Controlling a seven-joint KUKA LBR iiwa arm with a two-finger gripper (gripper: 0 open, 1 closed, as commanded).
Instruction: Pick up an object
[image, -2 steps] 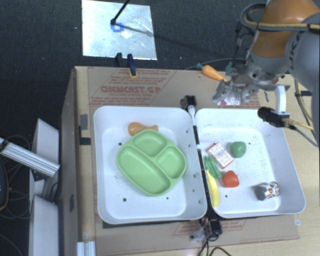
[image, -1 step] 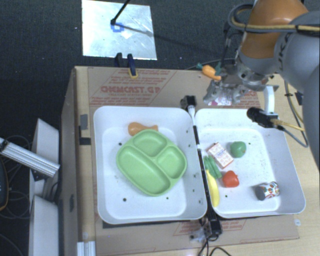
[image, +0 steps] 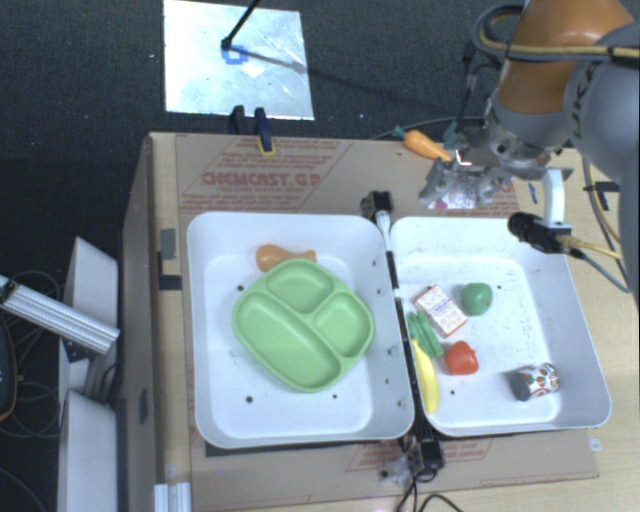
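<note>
1. arm (image: 560, 60): grey with an orange band, it reaches in from the right and sits above the far edge of the right bin (image: 585, 330).
2. left bin (image: 215, 300): holds a green divided plate (image: 303, 323), with an orange item (image: 275, 256) partly under the plate's far edge.
3. gripper (image: 462, 185): hangs over the bench just beyond the right bin's far rim; whether it is open or closed cannot be told, and nothing is seen in its hold.
4. candidate objects, all in the right bin, toward the camera from the gripper:
   - yellow banana (image: 426, 375), long axis along the divider.
   - small red-and-white box (image: 440, 309), nearest the gripper.
   - green round item (image: 476, 297), just beside the box.
   - red pepper-like item (image: 460, 358).
   - small can (image: 534, 381), lying in the near right corner.
</note>
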